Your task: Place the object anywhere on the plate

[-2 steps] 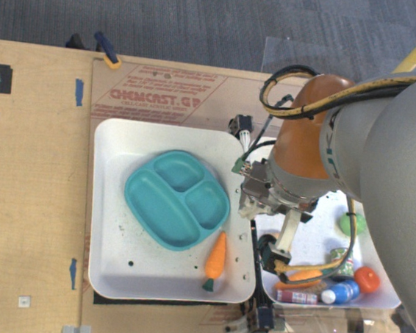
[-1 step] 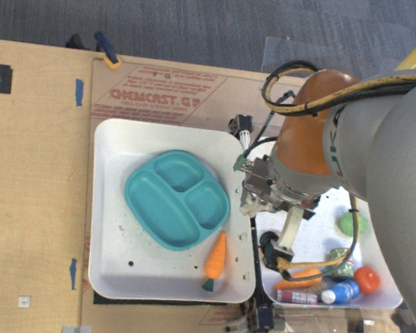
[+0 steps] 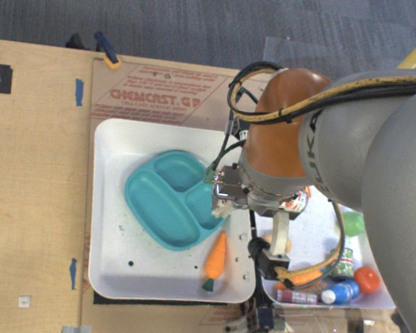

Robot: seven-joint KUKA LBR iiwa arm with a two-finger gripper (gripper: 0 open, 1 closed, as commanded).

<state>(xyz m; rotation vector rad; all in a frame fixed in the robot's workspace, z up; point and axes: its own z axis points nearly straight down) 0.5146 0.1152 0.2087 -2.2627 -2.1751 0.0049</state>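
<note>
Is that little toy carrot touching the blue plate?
Cannot tell. In the camera view the carrot lies in the left bin, its orange top right at the blue plate's lower right rim, with no plain gap or contact showing.

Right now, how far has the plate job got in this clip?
Nothing placed yet: the teal divided plate in the left bin holds nothing. The toy carrot lies on the bin floor beside the plate. The arm's wrist hangs at the plate's right edge. Placing remains.

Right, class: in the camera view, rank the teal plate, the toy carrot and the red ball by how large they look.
1. Teal plate
2. Toy carrot
3. Red ball, partly hidden by the arm, so less certain.
</note>
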